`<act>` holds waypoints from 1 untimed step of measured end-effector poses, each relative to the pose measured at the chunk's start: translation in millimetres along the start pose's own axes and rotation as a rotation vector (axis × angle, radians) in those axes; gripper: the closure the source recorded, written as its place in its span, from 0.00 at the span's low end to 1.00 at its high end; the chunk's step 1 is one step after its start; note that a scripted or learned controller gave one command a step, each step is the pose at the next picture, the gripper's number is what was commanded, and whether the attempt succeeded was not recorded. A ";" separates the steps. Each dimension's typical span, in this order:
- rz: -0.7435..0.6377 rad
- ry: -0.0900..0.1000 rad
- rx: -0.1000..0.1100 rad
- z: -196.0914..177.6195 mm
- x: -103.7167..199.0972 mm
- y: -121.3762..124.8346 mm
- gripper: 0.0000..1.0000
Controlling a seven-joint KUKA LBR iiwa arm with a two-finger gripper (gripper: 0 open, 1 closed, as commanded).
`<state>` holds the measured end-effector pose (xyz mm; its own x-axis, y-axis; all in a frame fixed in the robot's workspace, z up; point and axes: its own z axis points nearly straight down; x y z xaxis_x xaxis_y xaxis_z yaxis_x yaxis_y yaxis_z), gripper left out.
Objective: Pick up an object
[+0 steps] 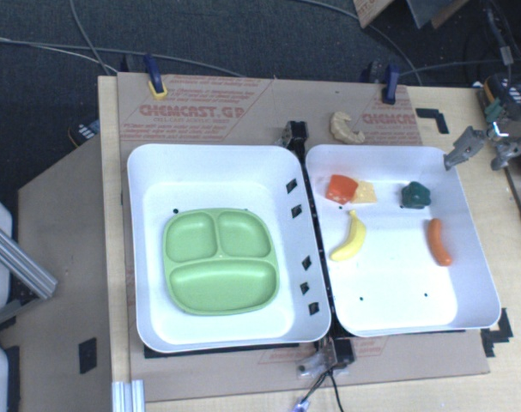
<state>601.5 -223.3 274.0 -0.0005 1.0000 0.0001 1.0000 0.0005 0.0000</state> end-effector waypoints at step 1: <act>0.000 0.002 0.006 62.5 3.1 -0.4 0.00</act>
<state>601.1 -220.2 211.4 -0.0003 1.0000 0.0024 1.0000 0.0003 -0.0055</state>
